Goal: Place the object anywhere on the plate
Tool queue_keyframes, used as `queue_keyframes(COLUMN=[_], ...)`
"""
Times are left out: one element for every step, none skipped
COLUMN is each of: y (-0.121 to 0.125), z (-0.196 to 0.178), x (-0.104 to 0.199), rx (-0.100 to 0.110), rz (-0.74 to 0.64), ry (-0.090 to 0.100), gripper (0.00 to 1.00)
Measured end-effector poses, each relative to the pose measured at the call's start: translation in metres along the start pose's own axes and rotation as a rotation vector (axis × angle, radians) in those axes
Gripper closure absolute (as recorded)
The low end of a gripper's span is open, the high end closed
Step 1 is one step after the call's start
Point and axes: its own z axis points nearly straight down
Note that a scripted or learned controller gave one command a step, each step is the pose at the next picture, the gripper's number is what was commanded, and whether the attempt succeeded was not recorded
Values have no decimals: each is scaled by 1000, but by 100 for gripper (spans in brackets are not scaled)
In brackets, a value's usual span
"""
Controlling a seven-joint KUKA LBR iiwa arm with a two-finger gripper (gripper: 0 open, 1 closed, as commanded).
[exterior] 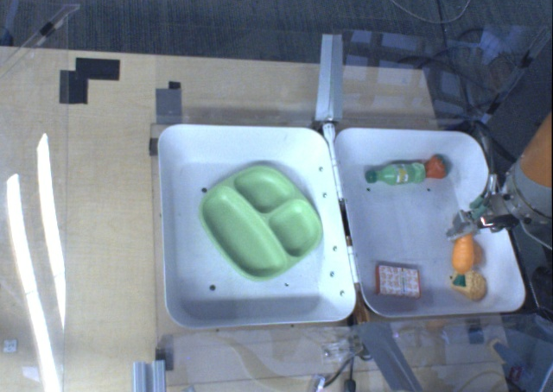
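The left bin (177, 295) is holding the green plate (261, 222), three compartments, nothing lying on it yet. The right bin (389, 230) is carrying all the loose stuff: a green bottle (396, 174) w/ yellow label at approx 12 o'clock, a red ball (436, 167) touching its cap end, a printed card (397, 280) at 6 o'clock, an orange fruit (464, 253) at 4 o'clock, and a yellow toy (470, 285) just below it.

The arm (534, 183) is reaching in at 3 o'clock, gripper (471, 218) hovering just above the orange fruit; fingers looking spread apart w/ nothing between them.

Judging by this, the pick step is underway, fruit the likely target. Next move is calling for a descent onto it, a firm close, then a lift and carry toward 9 o'clock over the divider.

Writing on bottle label and card is too small to read.
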Motion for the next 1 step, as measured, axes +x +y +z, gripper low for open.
queue_keyframes(y=[69], z=[9], x=[46], rx=[2], rz=[6], ry=[1], gripper=[100])
